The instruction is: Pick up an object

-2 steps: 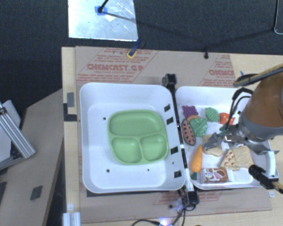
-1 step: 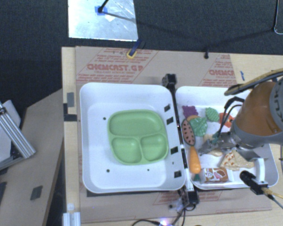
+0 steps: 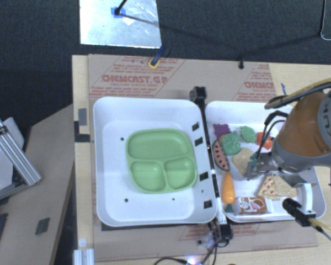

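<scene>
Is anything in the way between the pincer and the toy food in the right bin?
Nothing visible does. The pincer is low in the right bin, right among the items: pale piece beside it, pizza slice just below, carrot further left.

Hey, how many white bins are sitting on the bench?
2. The left bin holds a green divided tray. The right bin sits beside it, filled with toy food, with the arm over it.

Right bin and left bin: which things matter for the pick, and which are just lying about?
For the pick: tool; orange carrot; green leafy vegetable toy; watermelon slice; pizza slice.
Lying about: green divided plastic tray; yellow clip; silver foil sheet.
</scene>
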Tool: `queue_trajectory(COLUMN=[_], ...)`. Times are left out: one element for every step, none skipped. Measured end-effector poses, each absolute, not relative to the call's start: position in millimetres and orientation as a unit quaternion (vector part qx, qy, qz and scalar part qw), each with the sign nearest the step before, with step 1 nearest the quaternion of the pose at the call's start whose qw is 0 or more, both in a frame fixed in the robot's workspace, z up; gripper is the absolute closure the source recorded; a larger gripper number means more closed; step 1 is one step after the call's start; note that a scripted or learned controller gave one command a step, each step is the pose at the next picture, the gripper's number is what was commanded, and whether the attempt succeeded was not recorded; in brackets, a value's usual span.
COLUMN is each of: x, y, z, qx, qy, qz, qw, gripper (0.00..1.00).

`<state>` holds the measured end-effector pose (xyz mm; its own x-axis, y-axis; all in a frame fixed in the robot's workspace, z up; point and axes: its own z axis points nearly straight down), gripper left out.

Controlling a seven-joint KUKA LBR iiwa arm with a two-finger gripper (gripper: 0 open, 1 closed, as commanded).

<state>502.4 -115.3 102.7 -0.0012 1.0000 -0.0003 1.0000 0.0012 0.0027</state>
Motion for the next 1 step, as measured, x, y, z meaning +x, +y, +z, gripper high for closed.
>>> queue_trajectory(x=[503.3], y=[-111.3], z=[146.3], qx=[0.706], qy=[0.709], qz=[0.0015], qw=[0.002], gripper=[1.0])
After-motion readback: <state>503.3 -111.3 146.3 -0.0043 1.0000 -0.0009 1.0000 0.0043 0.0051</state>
